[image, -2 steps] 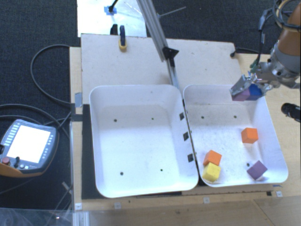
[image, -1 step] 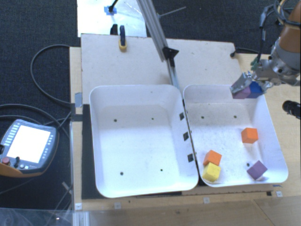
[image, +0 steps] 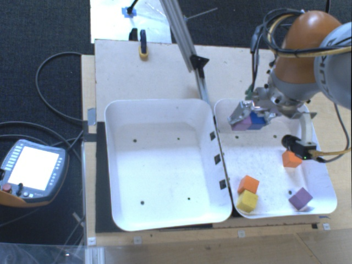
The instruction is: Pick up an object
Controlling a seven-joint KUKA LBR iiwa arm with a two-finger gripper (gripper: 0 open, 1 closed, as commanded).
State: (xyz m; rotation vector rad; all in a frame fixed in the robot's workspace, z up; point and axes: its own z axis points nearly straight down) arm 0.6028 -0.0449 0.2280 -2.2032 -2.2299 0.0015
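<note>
Crowding is the main risk: the gripper (image: pixel 248 116) sits low at the back of the right bin (image: pixel 324 202), right over a blue block (image: pixel 257 119) and a mauve block (image: pixel 242 124) that lie touching. Whether it has clamped either one I cannot tell. Closing across both could squeeze one out or nudge them against the wall. The orange cube (image: pixel 248 184), yellow cube (image: pixel 247 201), purple cube (image: pixel 300 198) and another orange block (image: pixel 291 159) lie well apart.

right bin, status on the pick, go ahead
Gripper low over right bin, far end. Blue block and pink block under it; hold unconfirmed. Orange, yellow, purple blocks lie apart, nearer the front.
</note>
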